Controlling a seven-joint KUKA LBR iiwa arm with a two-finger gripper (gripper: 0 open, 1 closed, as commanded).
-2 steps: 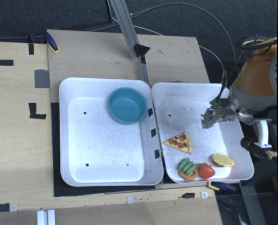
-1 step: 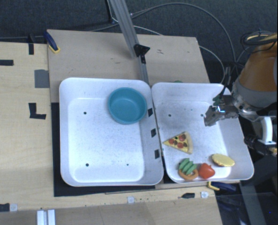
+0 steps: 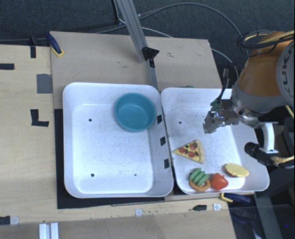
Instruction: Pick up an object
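**Nothing lifted yet: gripper above the right bin, toys on its floor**

Going left to right, the left bin [image 3: 82, 148] holds one thing, a blue bowl [image 3: 135, 112], sitting at about one o'clock from that bin's middle, near its upper right corner. It looks untouched.

The right bin [image 3: 187, 103] carries the smaller toys, all in its lower half. A pizza slice [image 3: 190, 151] lies near the middle, at roughly seven o'clock from the gripper. Below it, at about six o'clock in the bin, a green and orange toy [image 3: 199, 179] lies touching a red one [image 3: 218, 181]. A yellow piece [image 3: 236, 170] lies by the right wall, at about five o'clock.

The gripper [image 3: 212, 125] hangs over the upper middle of the right bin, its dark fingers pointing down. How far apart they stand I cannot tell at this angle, and no object shows between them.

By my reading the pick has not yet happened: every toy lies on the bin floor. The descent, the grasp and the lift are all left. The pizza slice seems the nearest candidate, though which thing is aimed at is not certain.
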